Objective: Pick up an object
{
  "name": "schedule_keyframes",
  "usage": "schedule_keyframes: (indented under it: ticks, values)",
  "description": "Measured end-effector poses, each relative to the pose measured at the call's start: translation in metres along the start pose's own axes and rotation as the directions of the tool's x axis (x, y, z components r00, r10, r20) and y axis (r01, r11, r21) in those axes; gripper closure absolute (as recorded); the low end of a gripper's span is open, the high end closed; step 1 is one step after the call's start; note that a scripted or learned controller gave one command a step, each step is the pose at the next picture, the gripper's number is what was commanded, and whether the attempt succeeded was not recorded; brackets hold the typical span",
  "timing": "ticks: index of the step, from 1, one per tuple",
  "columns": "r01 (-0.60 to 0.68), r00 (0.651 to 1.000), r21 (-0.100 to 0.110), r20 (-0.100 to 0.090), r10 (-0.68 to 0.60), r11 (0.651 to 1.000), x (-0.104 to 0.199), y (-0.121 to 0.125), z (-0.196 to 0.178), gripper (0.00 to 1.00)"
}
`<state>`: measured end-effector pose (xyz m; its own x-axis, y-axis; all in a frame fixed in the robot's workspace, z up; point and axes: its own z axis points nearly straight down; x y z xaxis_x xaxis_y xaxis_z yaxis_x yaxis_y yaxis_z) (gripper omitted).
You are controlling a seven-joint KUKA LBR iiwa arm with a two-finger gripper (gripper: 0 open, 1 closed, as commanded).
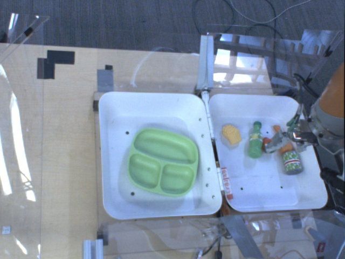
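The right bin (pixel 259 190) holds a yellow corn-like piece (pixel 232 135), a green bottle (pixel 255 141) lying on its side, and a small can (pixel 292 162) with a red label and a green pea picture. An orange item (pixel 277 129) shows partly beside the gripper, with more orange just under it. My gripper (pixel 279 142) reaches in from the right, low over the bin, between the green bottle and the can. It sits close to the bottle's right side. The arm's orange band (pixel 330 99) is at the right edge.
The left bin (pixel 116 144) holds a green divided plate (pixel 163 161). A metal divider post (pixel 205 63) stands behind where the bins meet. Cables (pixel 242 15) loop over the dark floor at the back. Clear panels (pixel 269 58) stand behind the right bin.
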<state>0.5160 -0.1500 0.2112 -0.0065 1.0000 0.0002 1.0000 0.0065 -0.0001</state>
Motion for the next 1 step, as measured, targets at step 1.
schedule_keyframes:
  ticks: [1]
  values:
    - [0.153,0.988,-0.003,-0.001,-0.153,0.988,-0.0295,0.0731,0.1219,0.0]
